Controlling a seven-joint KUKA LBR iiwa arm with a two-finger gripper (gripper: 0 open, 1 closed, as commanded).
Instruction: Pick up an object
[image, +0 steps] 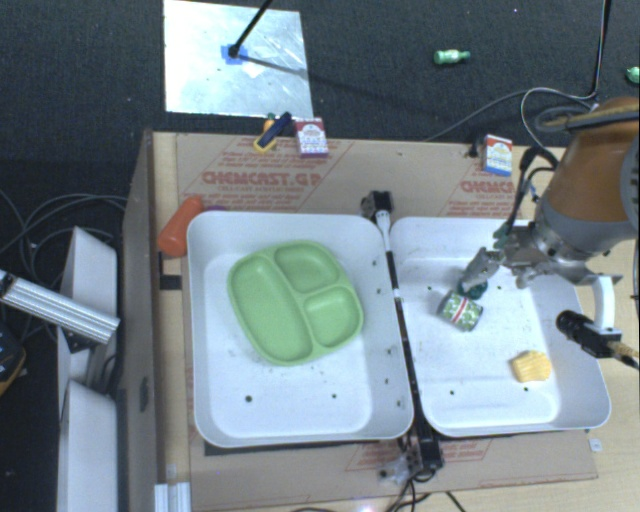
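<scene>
A small can (461, 309) with a green, white and red label lies on its side in the right bin (570, 400), near its left wall. My gripper (497, 284) hangs just above and to the right of the can, open. Its left finger (478, 270) slants down to the can's upper edge, and nothing is between the fingers. A yellow corn-like piece (531, 367) rests lower right in the same bin. In the left bin (230, 410) sits a green divided plate (295, 301).
An orange object (179, 225) lies outside the left bin's top-left corner. Small boxes (312, 137) (497, 155) and a yellow-black item (272, 131) sit along the bench's far edge. A black part (590, 335) juts over the right bin's right rim.
</scene>
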